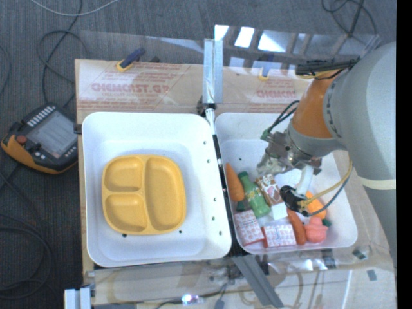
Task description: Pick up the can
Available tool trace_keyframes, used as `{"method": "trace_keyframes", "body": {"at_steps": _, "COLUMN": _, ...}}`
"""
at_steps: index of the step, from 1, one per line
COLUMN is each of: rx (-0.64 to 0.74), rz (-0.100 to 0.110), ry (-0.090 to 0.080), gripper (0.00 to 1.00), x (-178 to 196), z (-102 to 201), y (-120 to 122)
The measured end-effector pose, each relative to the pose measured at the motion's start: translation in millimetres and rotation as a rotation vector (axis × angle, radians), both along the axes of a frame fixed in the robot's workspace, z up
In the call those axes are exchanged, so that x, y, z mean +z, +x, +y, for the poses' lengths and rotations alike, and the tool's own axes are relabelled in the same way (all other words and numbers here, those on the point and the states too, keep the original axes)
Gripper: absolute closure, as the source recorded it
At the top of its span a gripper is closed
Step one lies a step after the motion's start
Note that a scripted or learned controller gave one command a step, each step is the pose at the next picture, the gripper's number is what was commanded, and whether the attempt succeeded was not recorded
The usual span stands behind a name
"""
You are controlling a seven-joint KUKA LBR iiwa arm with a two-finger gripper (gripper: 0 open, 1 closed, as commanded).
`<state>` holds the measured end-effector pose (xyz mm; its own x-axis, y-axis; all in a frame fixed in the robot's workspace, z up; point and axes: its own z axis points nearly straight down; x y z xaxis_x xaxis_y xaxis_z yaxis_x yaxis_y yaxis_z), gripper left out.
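Two white bins (148, 124) — one yellow plate (144, 193) — two carrots (234, 181).

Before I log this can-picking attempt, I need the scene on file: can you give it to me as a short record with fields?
left bin: holds a yellow divided plate
right bin: toy food crowded at its near end
items seen: carrot, green bottle, two red-and-white packets, pink toy
can: cannot pick it out for sure in the clutter
gripper: low over the pile in the right bin
holding anything: cannot tell
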<state>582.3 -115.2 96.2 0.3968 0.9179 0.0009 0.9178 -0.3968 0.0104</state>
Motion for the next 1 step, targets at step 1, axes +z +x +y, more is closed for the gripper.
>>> {"method": "trace_keyframes", "body": {"at_steps": 1, "rx": -0.073, "rz": 0.015, "ry": -0.001, "gripper": 1.0, "x": 185.0, "z": 0.3, "y": 70.7}}
